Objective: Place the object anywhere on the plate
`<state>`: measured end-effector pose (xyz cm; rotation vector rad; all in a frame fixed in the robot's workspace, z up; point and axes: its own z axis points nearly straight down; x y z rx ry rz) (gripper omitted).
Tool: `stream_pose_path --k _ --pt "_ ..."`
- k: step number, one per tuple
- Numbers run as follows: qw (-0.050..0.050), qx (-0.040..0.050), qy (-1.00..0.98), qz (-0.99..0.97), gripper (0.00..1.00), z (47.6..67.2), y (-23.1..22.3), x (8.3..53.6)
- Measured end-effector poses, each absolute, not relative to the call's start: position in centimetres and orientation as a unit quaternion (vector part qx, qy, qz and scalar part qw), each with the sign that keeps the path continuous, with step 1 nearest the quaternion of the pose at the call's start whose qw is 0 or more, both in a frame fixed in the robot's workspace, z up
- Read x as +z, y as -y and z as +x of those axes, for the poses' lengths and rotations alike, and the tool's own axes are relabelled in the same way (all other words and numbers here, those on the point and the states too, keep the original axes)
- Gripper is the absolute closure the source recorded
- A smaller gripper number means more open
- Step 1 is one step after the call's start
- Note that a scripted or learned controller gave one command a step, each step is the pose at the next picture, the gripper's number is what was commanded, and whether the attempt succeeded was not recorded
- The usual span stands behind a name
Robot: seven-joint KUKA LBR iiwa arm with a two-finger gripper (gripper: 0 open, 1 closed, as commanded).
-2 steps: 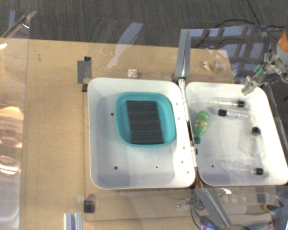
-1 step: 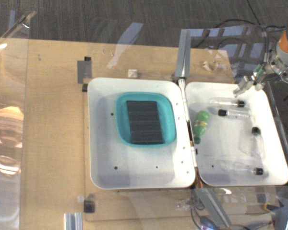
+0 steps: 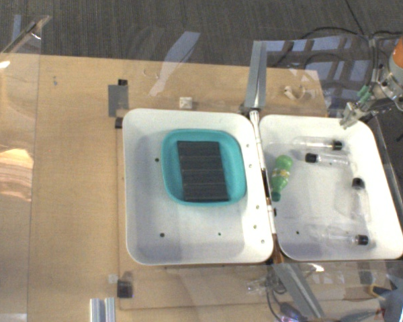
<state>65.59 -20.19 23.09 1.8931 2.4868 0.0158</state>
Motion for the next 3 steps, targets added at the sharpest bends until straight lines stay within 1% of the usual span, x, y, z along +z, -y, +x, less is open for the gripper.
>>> stream_pose_path --k 1,2,3 --pt "0.008 0.0049 -0.796 0.606 0.0 65.6 20.2 23.1" --pt "0.003 0.0013 -0.747 0.664 0.0 66.8 19.8 38.7" --pt "0.003 0.0014 -0.703 0.711 0.0 64.9 20.4 43.7"
